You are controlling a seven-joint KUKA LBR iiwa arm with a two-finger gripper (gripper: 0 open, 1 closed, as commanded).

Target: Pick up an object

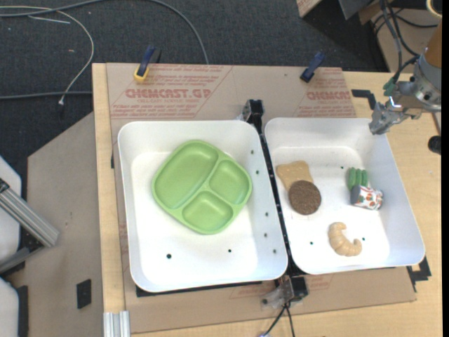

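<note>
Cardboard point(210, 307) covers the bench, bearing a left bin point(140, 258) with a green divided plate point(202, 186) and a right bin point(400, 237) holding a croissant point(344, 239) nearest, a brown round cookie point(305, 196) on a tan slab point(293, 172), and a green bundle point(357, 178) touching a small red-and-white packet point(367, 199). Beyond the right bin's far corner hangs the gripper point(384, 120) (whether its fingers are apart or together I cannot tell). Blue clamps point(146, 62) pinch the board's far edge, with dark carpet point(210, 20) and a loose cable point(84, 41) behind.
</note>
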